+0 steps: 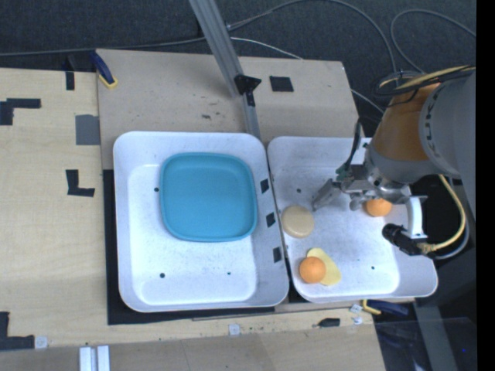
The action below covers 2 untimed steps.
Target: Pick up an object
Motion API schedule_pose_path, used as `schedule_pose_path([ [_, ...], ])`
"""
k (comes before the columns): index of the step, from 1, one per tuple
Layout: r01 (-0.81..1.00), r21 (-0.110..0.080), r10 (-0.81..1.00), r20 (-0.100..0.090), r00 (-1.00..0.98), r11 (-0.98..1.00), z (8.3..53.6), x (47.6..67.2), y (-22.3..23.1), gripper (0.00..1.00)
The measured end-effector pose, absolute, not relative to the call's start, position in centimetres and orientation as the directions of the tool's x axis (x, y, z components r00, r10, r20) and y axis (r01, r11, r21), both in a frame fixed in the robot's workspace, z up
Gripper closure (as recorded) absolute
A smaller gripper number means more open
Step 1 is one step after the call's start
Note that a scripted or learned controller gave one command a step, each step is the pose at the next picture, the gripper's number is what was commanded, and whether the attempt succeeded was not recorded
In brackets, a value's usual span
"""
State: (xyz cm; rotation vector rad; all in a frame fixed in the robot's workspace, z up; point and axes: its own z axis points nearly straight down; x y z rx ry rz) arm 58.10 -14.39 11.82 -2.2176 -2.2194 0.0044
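End effector (346, 193) w/ round orange ball (378, 206) betw. fingers, over speckled white bin (340, 154).

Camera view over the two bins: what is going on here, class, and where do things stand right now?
A grey robot arm with an orange band reaches in from the right over the right bin. Its gripper sits low in that bin, close beside a small orange ball near the bin's right side. Whether it grips anything cannot be told. Also in that bin lie a beige round piece and a second orange ball resting against a yellow piece. The left bin holds a blue plate.
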Motion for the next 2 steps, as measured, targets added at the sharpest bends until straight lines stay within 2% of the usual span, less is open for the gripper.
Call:
schedule_pose_path([
  [1, 1.000, -0.001, 1.000, 0.000, -0.001, 0.001, 13.1, 58.2, -14.4, 1.00],
  [2, 1.000, 0.003, 1.000, -0.001, 0.000, 0.000, 17.6, 59.0, -14.7, 1.00],
])
